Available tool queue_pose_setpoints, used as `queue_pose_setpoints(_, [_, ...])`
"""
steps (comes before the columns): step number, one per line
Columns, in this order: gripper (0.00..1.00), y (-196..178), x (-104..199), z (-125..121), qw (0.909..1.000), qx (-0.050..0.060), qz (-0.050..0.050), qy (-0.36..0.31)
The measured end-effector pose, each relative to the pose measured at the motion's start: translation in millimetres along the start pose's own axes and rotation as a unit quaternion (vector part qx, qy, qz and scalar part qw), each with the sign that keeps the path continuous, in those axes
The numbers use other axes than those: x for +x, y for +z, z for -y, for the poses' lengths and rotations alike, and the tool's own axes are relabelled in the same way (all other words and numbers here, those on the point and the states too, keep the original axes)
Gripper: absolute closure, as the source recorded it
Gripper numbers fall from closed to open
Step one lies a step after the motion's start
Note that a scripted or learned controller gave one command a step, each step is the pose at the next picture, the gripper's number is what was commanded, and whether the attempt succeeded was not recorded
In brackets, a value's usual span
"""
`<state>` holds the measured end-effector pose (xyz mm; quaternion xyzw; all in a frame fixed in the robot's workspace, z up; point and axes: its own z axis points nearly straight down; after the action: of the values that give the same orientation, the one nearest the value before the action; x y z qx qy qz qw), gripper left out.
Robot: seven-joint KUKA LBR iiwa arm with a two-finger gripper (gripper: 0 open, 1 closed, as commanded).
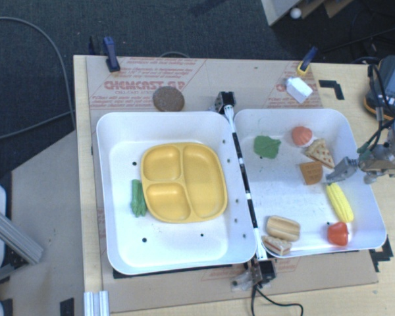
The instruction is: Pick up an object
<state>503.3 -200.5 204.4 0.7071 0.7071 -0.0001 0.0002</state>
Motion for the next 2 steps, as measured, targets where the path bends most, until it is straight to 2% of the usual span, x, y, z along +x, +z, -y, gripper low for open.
queue_pose_setpoints(1, [0.0,109.7,-3.6,19.1,1.0,-0.001,0.001,0.0])
queue_pose_setpoints(2, [1.0,100.1,-3.3,18.8,1.0,-0.002,0.001,0.0])
